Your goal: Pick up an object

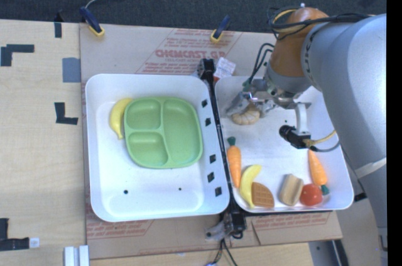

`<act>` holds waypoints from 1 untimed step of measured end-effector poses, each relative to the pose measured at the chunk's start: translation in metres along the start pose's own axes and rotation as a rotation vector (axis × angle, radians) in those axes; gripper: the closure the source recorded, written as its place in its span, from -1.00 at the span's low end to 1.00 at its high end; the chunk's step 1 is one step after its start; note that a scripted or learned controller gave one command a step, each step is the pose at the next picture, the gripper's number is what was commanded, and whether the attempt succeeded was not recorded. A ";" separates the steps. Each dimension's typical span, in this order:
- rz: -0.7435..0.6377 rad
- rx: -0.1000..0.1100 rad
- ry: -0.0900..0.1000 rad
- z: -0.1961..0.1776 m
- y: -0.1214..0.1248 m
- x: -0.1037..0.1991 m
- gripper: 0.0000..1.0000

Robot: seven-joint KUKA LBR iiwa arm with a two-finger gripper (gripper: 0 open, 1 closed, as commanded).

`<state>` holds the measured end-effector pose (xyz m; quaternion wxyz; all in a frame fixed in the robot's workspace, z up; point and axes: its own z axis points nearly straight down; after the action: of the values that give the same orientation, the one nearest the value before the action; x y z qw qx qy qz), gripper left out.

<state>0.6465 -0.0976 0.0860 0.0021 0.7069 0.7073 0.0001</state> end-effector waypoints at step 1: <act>-0.002 0.001 0.002 0.001 0.023 -0.004 -1.00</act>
<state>0.6691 -0.1019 0.0856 0.0011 0.7064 0.7079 0.0006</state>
